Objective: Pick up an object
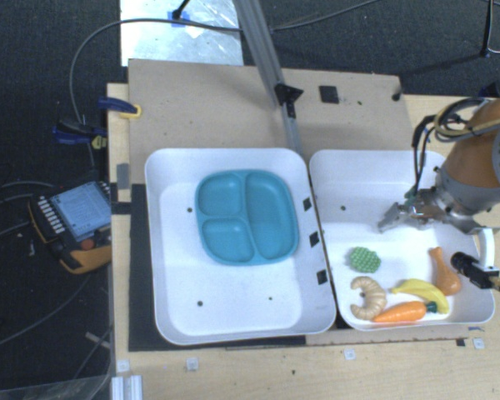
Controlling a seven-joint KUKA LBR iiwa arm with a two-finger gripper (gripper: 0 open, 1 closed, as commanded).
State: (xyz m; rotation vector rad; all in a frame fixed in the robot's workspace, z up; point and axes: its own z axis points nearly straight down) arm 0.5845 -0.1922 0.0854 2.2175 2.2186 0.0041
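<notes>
So the gripper [400,216] was hanging over the right bin [358,173], roughly mid-bin, with its fingers looking spread and nothing between them. All the food sat in that bin's near part: a green ball [365,260] just left of center, a croissant [367,297] nearer still, a carrot [400,312] beside it, a banana [422,292] touching the carrot, and a drumstick [444,272] off to the right. The left bin [175,248] had a blue plate [247,217] in it.
</notes>
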